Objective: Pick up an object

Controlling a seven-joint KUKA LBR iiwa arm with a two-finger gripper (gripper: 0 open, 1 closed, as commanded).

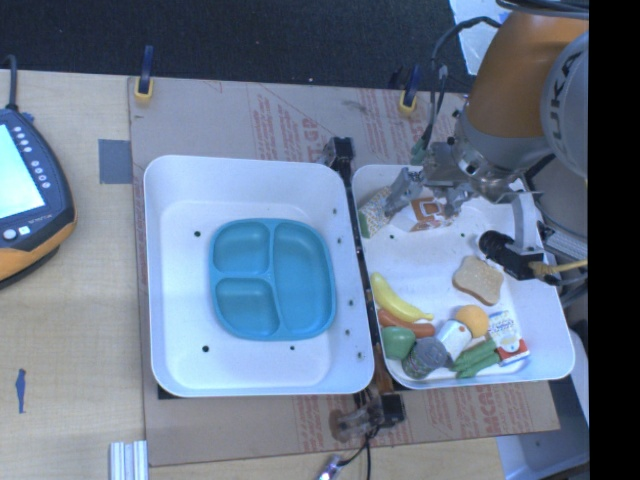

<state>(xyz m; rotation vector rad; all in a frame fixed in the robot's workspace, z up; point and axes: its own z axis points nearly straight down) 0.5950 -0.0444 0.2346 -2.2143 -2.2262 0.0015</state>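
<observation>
I saw the pincer (432, 190) low over the far corner of the right bin (552, 364), fingers spread, gripping nothing, apparently to straddle the small printed packet (428, 211) there. One bread slice (478, 280), one banana (399, 303) and one orange (472, 320) lay nearer; the left bin (170, 268) held one blue divided plate (272, 277).

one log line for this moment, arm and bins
end effector: over right white bin far corner | left white bin: blue divided plate | grasp: none seen
</observation>
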